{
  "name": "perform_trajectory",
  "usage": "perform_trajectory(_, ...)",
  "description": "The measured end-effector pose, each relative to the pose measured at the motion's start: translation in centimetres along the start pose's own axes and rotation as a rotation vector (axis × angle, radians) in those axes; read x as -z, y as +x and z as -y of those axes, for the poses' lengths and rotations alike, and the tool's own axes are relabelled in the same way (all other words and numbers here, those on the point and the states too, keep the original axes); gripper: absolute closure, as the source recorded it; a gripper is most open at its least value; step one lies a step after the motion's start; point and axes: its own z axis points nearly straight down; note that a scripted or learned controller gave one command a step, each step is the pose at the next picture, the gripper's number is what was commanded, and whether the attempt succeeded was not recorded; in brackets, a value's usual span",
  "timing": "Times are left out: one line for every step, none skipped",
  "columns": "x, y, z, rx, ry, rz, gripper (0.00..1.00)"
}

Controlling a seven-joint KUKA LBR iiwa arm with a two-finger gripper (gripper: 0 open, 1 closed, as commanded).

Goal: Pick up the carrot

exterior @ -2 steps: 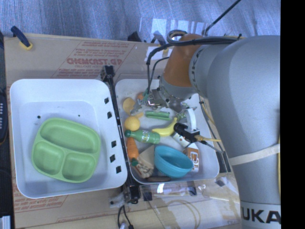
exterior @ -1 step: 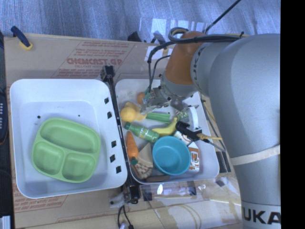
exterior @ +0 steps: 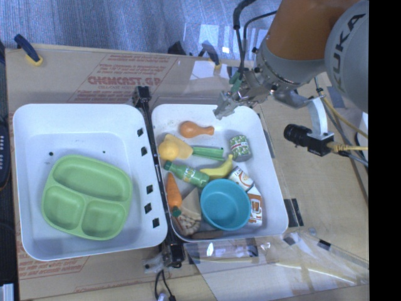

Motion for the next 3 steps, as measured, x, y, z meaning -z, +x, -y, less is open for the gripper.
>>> perform_trajectory(-6.4, -2.3, 5.1, 0.172, 0.018, -0.010, 1.00)
perform_trajectory(-13.4, 5.4, 8.8, -0.022, 0.024, -0.012, 1.00)
perform_trajectory(-16.1, 12.1, 7.3, -0.194, 0.027, -0.010, 1.00)
